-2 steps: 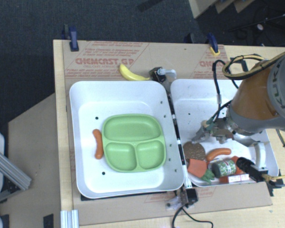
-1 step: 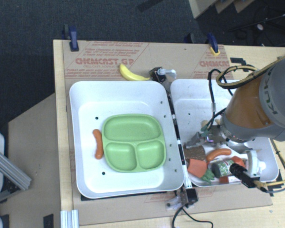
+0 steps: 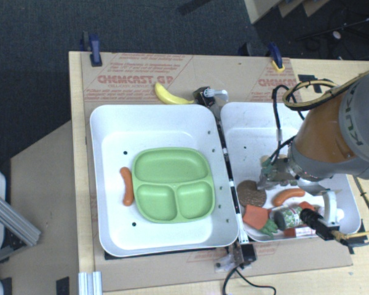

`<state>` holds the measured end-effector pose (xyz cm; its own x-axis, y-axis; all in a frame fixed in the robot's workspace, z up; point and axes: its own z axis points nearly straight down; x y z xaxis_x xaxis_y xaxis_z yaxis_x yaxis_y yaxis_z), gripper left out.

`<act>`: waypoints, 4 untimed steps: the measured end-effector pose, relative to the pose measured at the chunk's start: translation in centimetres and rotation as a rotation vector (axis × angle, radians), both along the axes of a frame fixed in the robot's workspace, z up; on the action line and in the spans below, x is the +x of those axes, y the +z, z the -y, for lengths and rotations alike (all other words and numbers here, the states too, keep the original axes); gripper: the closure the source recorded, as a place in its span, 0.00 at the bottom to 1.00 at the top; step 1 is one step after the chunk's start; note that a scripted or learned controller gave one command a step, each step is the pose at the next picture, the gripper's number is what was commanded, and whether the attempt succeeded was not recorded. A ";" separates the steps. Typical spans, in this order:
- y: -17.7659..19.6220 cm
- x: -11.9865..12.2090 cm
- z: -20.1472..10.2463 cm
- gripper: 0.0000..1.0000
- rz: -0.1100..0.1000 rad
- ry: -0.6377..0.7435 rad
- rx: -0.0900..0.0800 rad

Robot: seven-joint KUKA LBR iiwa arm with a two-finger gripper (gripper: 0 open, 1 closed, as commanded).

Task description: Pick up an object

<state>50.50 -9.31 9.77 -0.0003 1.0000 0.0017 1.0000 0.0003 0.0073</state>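
Observation:
The arm reaches in from the right, and its gripper (image 3: 272,176) hangs low over the right bin (image 3: 249,121), near that bin's middle. Just below and left of it lies a brown round disc (image 3: 251,193). An orange sausage (image 3: 288,195) lies just to its lower right. Further toward the front edge sit a red-orange block (image 3: 256,216), a green piece (image 3: 270,227) and a small dark can with a label (image 3: 289,217). I see nothing held by the gripper.
The left bin (image 3: 104,165) holds a green divided plate (image 3: 172,184) and an orange sausage (image 3: 127,185) beside it. A banana (image 3: 170,96) lies on the bench behind that bin. Cables loop over the arm's wrist. The right bin's far half is bare.

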 end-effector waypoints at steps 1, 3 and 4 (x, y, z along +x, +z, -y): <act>5.1 -2.6 2.5 1.00 -0.004 -0.003 -0.004; -1.7 0.4 6.2 0.00 -0.007 -0.003 -0.004; -1.3 9.8 2.0 0.00 0.001 0.007 -0.003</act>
<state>60.30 -11.28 8.52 -0.0073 1.0000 -0.0015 0.9999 0.0074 0.0087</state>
